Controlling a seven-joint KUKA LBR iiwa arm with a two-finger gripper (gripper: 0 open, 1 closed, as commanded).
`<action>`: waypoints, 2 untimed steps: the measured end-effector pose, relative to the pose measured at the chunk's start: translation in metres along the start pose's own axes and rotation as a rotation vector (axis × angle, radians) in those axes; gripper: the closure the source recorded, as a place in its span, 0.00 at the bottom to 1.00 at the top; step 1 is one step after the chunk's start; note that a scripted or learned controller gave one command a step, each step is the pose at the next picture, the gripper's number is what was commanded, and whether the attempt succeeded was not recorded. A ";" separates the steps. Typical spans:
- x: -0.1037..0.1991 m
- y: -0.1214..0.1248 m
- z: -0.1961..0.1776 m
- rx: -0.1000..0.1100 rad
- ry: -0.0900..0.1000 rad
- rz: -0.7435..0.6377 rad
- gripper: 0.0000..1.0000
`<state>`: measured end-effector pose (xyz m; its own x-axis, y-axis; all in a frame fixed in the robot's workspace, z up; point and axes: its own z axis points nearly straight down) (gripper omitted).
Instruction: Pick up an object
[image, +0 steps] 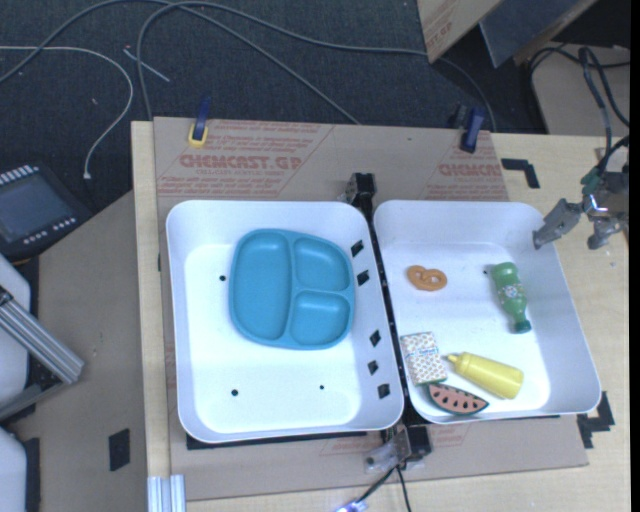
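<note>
The right bin (560, 330) holds a small brown pretzel (426, 278), a green bottle (508, 295) lying on its side, a yellow squeeze bottle (487, 373), a patterned cracker pack (423, 357) and a watermelon slice (458, 400). A blue divided plate (292, 288) lies in the left bin (200, 380). My gripper (572, 236) hangs over the right bin's far right rim, apart from every object. It is open, with nothing between its fingers.
Black clips line the wall between the two bins. Blue clamps (201, 127) hold the cardboard sheet at the back. Cables run across the dark floor behind the bench, and a small screen (30, 205) sits at the left.
</note>
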<state>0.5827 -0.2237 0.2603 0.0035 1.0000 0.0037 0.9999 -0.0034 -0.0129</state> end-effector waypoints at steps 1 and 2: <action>0.001 0.002 -0.008 -0.013 -0.004 -0.004 0.00; 0.002 0.001 0.052 -0.006 -0.001 -0.004 0.00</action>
<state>0.5833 -0.2217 0.2082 -0.0004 1.0000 0.0026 1.0000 0.0004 -0.0067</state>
